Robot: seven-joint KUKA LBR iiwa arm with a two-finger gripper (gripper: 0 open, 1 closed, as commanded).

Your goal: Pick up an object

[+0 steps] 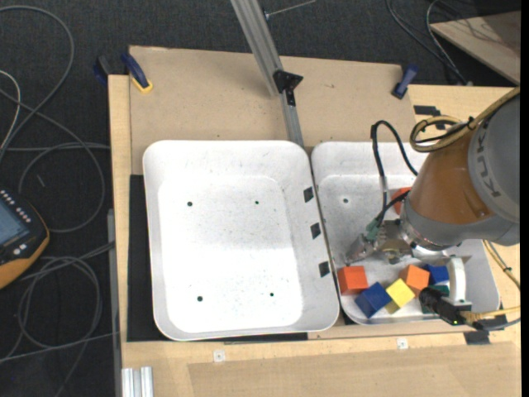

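You get even, fairly bright overhead light here — no hard shadows anywhere on the bench (pixel 248 89). The left bin (pixel 165 172) and right bin (pixel 355 160) read almost blown-out white, with only faint grey shading along their rims. The dark floor (pixel 66 40) stays dim. Focus is soft overall — the small blocks (pixel 388 292) look slightly fuzzy, and the picture is grainy.
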